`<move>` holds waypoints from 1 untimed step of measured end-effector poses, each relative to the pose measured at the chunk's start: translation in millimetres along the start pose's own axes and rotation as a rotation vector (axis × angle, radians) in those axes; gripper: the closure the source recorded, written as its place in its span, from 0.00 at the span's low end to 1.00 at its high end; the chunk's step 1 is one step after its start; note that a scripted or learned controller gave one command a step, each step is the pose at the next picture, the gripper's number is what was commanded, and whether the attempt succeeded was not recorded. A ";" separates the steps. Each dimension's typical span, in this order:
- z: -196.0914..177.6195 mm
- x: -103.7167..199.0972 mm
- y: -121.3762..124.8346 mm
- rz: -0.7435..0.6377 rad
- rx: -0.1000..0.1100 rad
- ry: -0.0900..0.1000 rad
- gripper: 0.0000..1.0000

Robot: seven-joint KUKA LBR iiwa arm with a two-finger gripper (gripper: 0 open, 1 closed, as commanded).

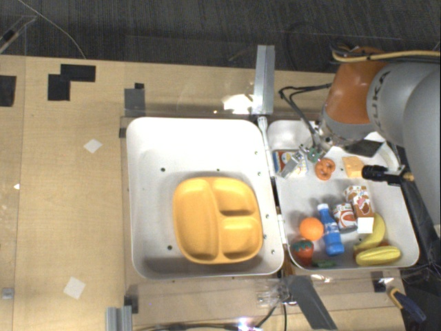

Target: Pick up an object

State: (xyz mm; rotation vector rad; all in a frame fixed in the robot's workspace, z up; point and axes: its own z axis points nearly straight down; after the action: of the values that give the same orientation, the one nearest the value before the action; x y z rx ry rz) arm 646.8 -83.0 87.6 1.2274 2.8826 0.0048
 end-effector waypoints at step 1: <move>-13.6 -2.6 0.5 -0.004 -0.002 -0.008 1.00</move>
State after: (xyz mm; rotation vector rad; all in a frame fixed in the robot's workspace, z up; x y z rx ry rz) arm 648.9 -84.4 101.2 1.2189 2.8776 0.0029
